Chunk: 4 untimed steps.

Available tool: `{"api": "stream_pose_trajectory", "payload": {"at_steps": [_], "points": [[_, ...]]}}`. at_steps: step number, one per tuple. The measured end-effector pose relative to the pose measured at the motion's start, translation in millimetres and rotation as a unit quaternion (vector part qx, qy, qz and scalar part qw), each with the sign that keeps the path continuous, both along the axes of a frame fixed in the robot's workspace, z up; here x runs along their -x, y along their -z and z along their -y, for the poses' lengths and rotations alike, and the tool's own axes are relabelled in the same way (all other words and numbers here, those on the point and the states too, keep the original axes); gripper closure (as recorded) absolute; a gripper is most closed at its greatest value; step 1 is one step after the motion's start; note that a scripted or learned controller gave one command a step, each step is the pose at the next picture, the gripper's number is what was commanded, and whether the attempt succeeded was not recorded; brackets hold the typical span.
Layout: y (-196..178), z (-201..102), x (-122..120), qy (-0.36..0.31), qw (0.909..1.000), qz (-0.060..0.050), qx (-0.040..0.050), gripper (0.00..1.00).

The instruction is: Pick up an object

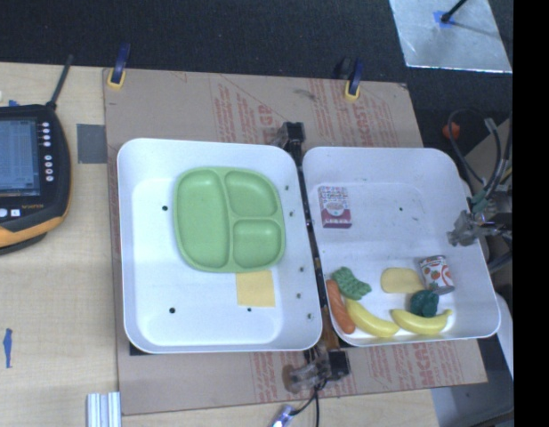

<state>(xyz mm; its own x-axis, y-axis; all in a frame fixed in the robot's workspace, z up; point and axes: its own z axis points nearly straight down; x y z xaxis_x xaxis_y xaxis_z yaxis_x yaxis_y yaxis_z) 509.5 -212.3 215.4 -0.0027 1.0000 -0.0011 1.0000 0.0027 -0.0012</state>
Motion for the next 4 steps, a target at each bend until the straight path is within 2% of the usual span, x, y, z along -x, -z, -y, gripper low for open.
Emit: {"api": "stream_pose_trajectory", "payload": {"at_steps": [1, 2, 3, 4], "points": [[0.5, -0.3, 0.3, 0.0, 1.0, 0.0, -0.0004, 0.0], [123.6, -0.7, 3.2, -0.001, 1.0, -0.001, -0.0006, 0.0], [113.6, 0.3, 3.5, -0.003, 1.0, -0.002, 0.0, 1.0], [26.7, -58.7, -63.1, -0.001, 1.0, 0.0, -0.0011, 1.0]]}}
